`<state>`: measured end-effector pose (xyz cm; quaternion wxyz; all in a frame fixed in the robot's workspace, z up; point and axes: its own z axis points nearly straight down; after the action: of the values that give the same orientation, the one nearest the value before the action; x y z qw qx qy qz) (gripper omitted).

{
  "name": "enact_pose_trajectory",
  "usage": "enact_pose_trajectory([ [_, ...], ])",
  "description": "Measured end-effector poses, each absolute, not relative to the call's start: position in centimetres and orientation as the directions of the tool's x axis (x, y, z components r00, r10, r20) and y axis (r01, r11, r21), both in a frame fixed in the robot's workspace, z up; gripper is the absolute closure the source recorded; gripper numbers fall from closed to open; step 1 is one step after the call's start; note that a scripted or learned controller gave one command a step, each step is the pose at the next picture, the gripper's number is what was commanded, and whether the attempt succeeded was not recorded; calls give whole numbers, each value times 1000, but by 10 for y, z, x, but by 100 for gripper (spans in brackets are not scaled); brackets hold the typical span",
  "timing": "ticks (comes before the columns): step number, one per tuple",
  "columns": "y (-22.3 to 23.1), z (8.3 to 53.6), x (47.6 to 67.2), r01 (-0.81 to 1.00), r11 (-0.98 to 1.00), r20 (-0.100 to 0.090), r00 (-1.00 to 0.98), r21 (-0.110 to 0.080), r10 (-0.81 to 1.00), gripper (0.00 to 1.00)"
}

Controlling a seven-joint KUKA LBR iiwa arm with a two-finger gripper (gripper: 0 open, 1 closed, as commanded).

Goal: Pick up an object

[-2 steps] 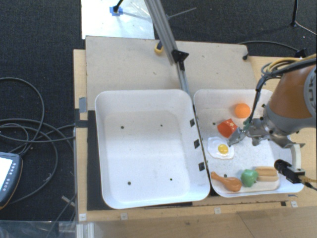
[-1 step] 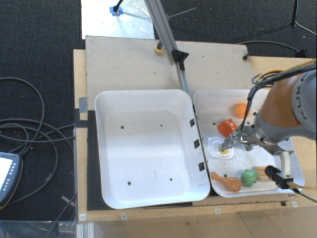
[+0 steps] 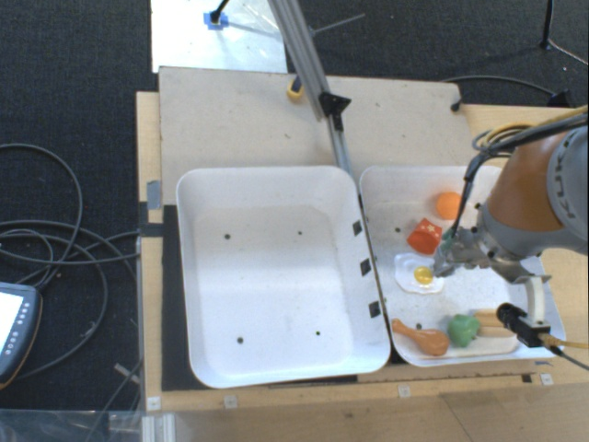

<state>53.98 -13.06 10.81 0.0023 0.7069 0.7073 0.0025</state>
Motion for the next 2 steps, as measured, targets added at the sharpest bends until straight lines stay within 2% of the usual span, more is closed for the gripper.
enact_pose_trajectory([
  [2,-135,220,564,1000,6,-2,-6,8,1000,100],
])
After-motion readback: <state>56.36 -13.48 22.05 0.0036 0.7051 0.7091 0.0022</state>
